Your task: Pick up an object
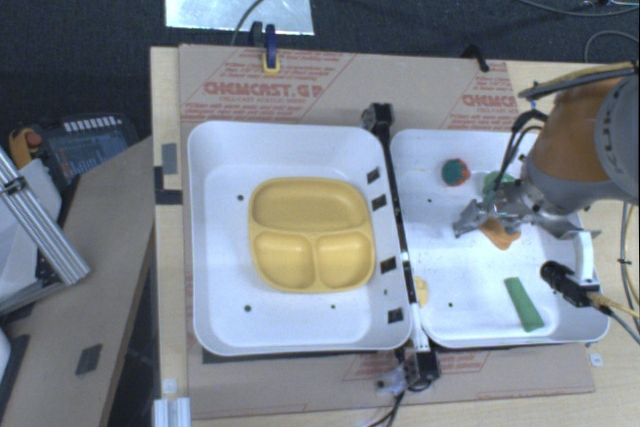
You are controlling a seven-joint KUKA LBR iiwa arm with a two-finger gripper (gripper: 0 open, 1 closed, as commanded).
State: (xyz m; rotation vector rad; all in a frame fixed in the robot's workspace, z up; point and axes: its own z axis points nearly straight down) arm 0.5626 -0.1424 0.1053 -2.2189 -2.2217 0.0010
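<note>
Reaching in from the right, the arm (590, 140) hangs low over the right bin (440, 320), its orange band just above the wrist. The claw (488, 217) sits near the middle of that bin, with grey metal parts sticking out to the left. Directly under it lies an orange object (500, 234), partly covered by the claw; whether the object is actually pinched cannot be told from this slant, nor whether the claw is spread or pressed together.

Other things lie in the same bin. A small ball (456, 172), green with a red patch, rests toward the far side, apart from the claw. A bit of green (494, 182) peeks out just beside the wrist, too hidden to identify. A green block (523, 303) lies toward the near right corner, well apart from the orange object. A small yellow piece (421, 291) sits against the left wall.

The left bin (220, 315) holds a yellow tray (310, 233) with three compartments, lying flat near its centre. Both bins rest on a cardboard sheet (300, 80) on the worktop.
</note>
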